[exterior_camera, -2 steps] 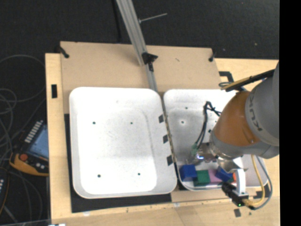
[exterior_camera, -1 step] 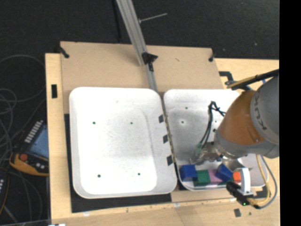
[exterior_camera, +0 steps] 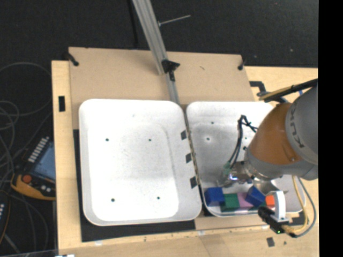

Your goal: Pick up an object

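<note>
The arm reaches from the right down into the right bin (exterior_camera: 211,127). My gripper (exterior_camera: 239,180) sits low over the bin's near end, mostly hidden under the orange wrist band. Just below it lie a blue block (exterior_camera: 215,195), a green block (exterior_camera: 231,202), a pink piece (exterior_camera: 244,200), another blue block (exterior_camera: 256,196) and an orange piece (exterior_camera: 270,201), clustered along the front wall. Nothing can be seen between the fingers.
The left bin (exterior_camera: 134,159) lies beside the right one, with small clips along the shared wall. A grey metal rail (exterior_camera: 153,31) slants from the top toward the bins. Cables and a handheld pendant (exterior_camera: 37,167) lie off the bench at left.
</note>
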